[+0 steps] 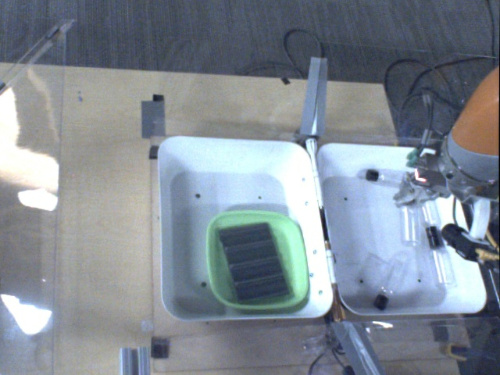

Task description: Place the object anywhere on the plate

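Observation:
A dark grey ribbed block [251, 262] lies flat on the green plate [294, 237], which sits in the front part of the left bin [180, 209]. My gripper [426, 247] hangs over the right bin [351, 209], far to the right of the plate and the block. It is open: its two clear fingers [408, 225] stand apart with nothing between them. The orange band of the arm [478, 123] shows at the right edge above the wrist.
A grey divider rail [315, 104] runs from the back down between the two bins. Small black bits [381, 301] lie in the right bin. Cables [414, 76] trail behind it. The wooden bench [86, 233] stretches to the left.

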Robot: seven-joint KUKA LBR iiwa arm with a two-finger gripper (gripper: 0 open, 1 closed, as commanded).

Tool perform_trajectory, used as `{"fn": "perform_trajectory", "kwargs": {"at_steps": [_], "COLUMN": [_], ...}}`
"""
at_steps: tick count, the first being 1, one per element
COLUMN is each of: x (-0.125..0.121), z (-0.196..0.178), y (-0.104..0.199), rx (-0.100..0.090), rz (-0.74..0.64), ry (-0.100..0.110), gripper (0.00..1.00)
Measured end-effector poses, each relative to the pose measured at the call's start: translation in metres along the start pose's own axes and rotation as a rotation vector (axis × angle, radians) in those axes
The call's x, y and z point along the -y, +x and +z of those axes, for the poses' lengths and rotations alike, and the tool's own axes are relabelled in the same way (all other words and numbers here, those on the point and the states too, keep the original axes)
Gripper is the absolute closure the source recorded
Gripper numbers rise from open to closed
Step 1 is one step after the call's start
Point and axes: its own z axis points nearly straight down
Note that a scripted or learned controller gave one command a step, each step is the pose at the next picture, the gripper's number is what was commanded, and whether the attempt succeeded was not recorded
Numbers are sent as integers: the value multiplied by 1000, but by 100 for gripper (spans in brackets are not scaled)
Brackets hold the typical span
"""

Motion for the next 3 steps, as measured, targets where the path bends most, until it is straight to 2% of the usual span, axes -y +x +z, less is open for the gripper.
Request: {"fn": "perform_trajectory", "kwargs": {"at_steps": [1,2,3], "x": [29,39,87], "z": [5,1,8], "y": [57,107,144], "rx": [-2,-2,-3], "rz": [-150,-264,-527], "ry": [3,1,2], "gripper": [100,100,100]}}
